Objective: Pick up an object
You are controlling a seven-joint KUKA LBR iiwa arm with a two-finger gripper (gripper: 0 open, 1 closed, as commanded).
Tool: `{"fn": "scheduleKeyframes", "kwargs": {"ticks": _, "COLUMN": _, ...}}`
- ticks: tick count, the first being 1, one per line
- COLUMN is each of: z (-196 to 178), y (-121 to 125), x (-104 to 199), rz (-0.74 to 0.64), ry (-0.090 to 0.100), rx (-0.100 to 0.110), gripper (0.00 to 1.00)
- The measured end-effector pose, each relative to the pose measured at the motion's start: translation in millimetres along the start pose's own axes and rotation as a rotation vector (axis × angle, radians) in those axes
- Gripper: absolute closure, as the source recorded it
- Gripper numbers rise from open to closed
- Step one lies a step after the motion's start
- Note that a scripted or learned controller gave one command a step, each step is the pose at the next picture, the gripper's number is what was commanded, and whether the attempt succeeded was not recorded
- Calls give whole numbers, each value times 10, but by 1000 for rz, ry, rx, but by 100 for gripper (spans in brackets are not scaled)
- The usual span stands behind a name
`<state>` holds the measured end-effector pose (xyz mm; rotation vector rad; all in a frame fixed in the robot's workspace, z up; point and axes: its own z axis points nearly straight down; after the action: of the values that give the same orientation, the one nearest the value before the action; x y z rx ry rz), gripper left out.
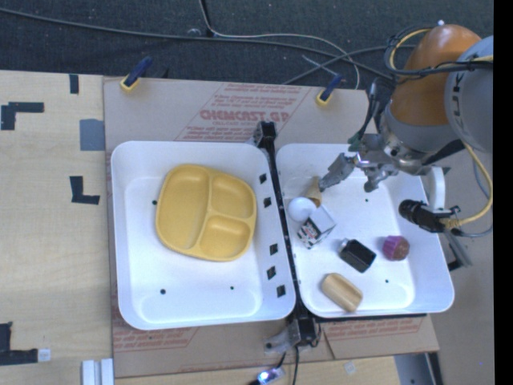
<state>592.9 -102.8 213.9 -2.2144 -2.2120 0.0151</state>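
Gripper (353, 174) hung w/ metal jaws spread, nothing between, at 1 o'clock from smooth white egg (301, 208) in right bin (417, 295).

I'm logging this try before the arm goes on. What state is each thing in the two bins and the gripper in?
Yellow divided plate: right way up, flat in the left bin.
White ball: resting in the right bin, beside the divider.
Small white and black object: lying just below the ball.
Black block: lying flat.
Purple object: lying beside the black block.
Tan roll: lying on its side.
Gripper: open, above the right bin, holding nothing.
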Motion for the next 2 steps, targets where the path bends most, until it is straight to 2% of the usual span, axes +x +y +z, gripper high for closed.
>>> {"fn": "scheduleKeyframes", "kwargs": {"ticks": 1, "z": -76, "y": 27, "x": 3, "rz": -3, "ry": -1, "rx": -13, "gripper": 0}}
{"fn": "scheduleKeyframes", "kwargs": {"ticks": 2, "z": 371, "y": 51, "x": -34, "rz": -2, "ry": -3, "rx": -10, "gripper": 0}}
